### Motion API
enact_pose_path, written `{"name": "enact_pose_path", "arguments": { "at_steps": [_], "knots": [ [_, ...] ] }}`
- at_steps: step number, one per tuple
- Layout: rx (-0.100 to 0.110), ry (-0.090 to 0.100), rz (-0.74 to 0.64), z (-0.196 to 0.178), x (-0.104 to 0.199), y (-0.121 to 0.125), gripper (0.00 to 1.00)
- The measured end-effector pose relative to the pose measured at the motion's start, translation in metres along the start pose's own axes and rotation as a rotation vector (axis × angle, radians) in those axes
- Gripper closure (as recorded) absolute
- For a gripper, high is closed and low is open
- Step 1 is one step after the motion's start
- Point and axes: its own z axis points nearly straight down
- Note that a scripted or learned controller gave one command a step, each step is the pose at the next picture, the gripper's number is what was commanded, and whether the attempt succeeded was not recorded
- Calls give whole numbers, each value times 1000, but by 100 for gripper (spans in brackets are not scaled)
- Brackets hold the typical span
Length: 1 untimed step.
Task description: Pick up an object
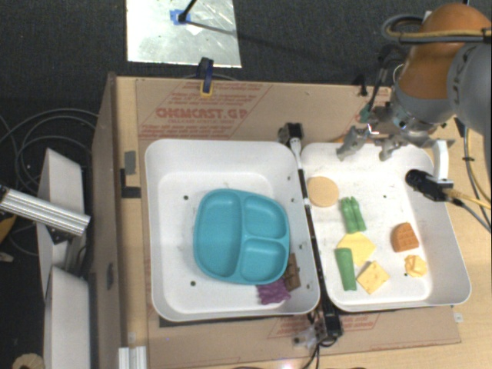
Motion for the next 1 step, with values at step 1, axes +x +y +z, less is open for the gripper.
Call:
{"name": "enact_pose_path", "arguments": {
  "at_steps": [1],
  "knots": [
    [11,1,5,50,-9,-72,0]
  ]
}}
